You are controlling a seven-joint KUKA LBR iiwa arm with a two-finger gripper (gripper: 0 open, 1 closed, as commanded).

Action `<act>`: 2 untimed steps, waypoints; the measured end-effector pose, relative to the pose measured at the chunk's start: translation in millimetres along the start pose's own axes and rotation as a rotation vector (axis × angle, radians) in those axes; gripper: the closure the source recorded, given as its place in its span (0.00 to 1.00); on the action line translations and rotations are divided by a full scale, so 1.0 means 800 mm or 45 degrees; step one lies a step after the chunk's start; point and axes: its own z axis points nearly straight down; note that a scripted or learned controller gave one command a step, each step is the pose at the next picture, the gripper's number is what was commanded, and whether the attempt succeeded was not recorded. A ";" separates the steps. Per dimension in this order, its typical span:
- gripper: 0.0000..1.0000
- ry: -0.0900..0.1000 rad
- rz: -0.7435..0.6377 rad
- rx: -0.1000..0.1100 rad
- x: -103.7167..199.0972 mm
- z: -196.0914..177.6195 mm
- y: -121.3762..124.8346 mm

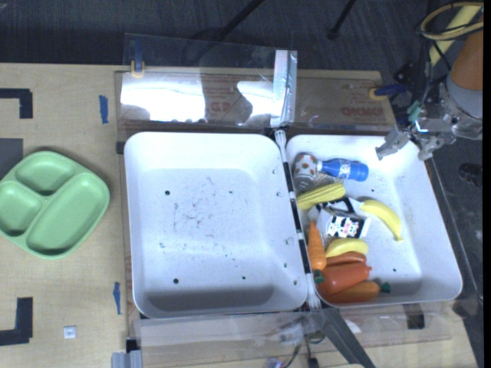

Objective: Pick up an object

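So the gripper [405, 146] hangs over the right bin's [430, 228] top right corner, fingers spread apart and nothing between them. Inside that bin — one blue bottle [343, 169], one corn cob [321, 195], two bananas [383, 216], two carrots [349, 290], all against its left side. One green divided plate [51, 203] sits at far left.

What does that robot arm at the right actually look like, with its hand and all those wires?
The arm is grey with an orange band above the wrist. Its hand is a small metal-grey piece with two thin fingers, pale against the bin. Yellow and black cables loop above the arm, and a dab of teal shows at the wrist.
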 end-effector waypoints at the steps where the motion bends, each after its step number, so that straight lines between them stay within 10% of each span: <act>1: 0.00 -0.012 -0.261 -0.024 0.005 0.127 -0.073; 2: 0.00 -0.002 -0.495 -0.004 -0.005 0.162 -0.089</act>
